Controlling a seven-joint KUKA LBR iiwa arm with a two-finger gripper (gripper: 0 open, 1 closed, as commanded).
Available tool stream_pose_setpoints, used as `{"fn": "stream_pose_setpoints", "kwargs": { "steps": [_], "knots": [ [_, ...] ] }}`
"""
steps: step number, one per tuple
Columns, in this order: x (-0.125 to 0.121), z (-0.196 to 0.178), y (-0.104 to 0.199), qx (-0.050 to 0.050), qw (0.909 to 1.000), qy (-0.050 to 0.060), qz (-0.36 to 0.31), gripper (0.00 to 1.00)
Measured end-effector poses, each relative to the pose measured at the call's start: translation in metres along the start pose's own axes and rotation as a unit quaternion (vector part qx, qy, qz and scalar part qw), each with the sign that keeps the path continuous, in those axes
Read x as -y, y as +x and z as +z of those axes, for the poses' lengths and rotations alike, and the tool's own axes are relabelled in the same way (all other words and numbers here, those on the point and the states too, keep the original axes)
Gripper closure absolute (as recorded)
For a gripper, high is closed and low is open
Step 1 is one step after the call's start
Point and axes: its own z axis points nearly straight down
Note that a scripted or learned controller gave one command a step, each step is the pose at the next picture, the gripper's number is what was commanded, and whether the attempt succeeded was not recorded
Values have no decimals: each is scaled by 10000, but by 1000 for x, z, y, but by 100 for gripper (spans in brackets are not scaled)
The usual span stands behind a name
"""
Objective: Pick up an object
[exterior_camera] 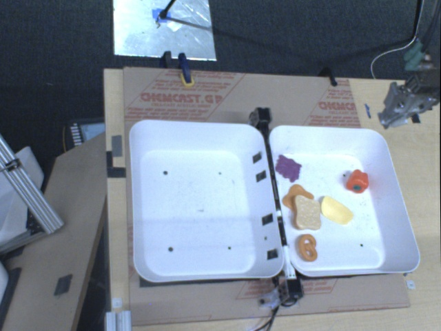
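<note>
We see the pick not yet begun. The pincer (pixel 406 105) hangs at about two o'clock in the camera view, outside the right bin (pixel 396 185) and above the bench (pixel 289 92), well apart from every candidate. Whether it is released or clenched we cannot tell at this size and angle; nothing shows in its grasp.

All the candidates lie in the right bin. A purple piece (pixel 289 165) sits at ten o'clock of that bin, near the divider. An orange-red toy (pixel 357 181) lies toward three o'clock, standing alone. A bread-slice shape (pixel 308 214) sits near the centre, touching an orange curl (pixel 296 195) at its upper left and just beside a yellow piece (pixel 337 210) on its right. An orange pretzel shape (pixel 307 247) lies at seven o'clock. The left bin (pixel 148 205) is at nine o'clock.

So everything remains: travel over the rim, descent, closing, lift. We judge the orange-red toy the roomiest target, with open floor all round; the clustered three crowd one another, and the purple piece and pretzel shape lie close to the divider wall.
</note>
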Motion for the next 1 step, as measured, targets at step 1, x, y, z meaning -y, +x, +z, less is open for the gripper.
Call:
{"fn": "stream_pose_setpoints", "kwargs": {
  "steps": [1],
  "knots": [
    [-1, 1, 45, -8, 10000, 9, -43, 100]
  ]
}}
